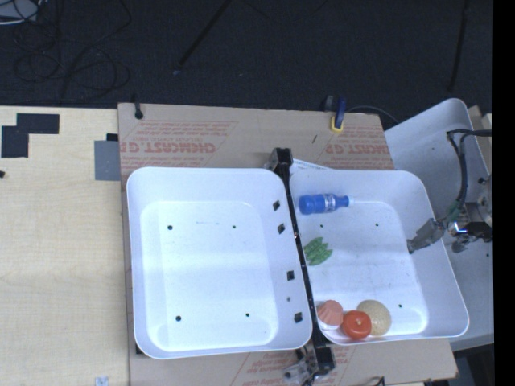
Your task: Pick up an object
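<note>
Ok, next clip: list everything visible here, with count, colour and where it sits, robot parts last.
bins: two, white, side by side on the cardboard
bottle: one, blue with a lighter cap, lying on its side at the far left of the right bin
leafy piece: one, green, right bin beside the divider
round items: three, pinkish, red-orange and tan, clustered in the right bin's near corner
cardboard sheet: one, brown with red print, under the bins
bench: one, light wood, left of the bins
hand: one, grey, over the right bin's right rim, holding nothing visible
</note>
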`<state>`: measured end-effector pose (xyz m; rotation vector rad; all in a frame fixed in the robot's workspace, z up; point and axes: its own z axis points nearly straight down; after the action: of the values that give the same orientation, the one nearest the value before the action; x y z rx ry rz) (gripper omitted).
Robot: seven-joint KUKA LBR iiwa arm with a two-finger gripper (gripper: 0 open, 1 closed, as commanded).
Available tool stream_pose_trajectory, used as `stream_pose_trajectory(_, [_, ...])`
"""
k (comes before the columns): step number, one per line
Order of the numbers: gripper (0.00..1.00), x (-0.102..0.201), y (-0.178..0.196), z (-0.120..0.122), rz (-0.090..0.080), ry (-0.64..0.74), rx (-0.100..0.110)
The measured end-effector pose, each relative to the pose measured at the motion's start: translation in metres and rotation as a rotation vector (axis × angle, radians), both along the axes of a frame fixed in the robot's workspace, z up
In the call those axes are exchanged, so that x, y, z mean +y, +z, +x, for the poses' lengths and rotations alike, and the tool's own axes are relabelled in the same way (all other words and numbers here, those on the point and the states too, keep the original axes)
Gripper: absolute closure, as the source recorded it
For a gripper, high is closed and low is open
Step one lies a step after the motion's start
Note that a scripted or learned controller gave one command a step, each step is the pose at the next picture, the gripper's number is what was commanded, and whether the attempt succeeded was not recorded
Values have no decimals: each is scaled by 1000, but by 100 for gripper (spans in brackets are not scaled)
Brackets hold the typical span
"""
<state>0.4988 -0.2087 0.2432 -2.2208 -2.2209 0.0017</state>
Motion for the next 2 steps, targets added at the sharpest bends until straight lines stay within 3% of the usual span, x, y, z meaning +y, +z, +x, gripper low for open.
stream_pose_trajectory(1, [0, -4, -109, -26, 5, -1, 10])
stream_pose_trajectory(2, [100, -6, -94, -24, 2, -4, 3])
